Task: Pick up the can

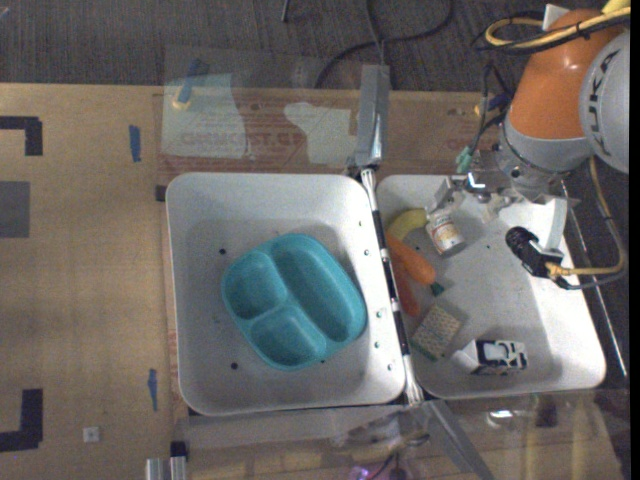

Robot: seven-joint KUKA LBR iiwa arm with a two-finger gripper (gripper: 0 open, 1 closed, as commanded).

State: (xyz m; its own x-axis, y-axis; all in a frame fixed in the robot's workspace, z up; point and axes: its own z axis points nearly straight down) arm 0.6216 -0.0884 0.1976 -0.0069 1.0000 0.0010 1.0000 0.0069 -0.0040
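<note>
Camera view takes in our bench (80, 268) of pale board, marked with black and blue tape, with dark carpet and loose cable beyond its far edge. On it sit two shallow white bins, pressed side to side. We see the left bin (200, 208) holding a teal divided plate (293, 300), parked out of the way of the job. Our arm (565, 88) leans in from the right over the right bin (570, 338), its gripper (478, 186) low at the far corner, just beside the can (444, 232). We judge it is placed there to close on that can. The can lies tilted near the bin's far left, close to a yellow piece (405, 222) and a carrot (412, 259). Whether the gripper is released or clenched, we cannot tell. Nearer us lie a tan sponge (439, 330) and a small white carton (492, 355).
</note>
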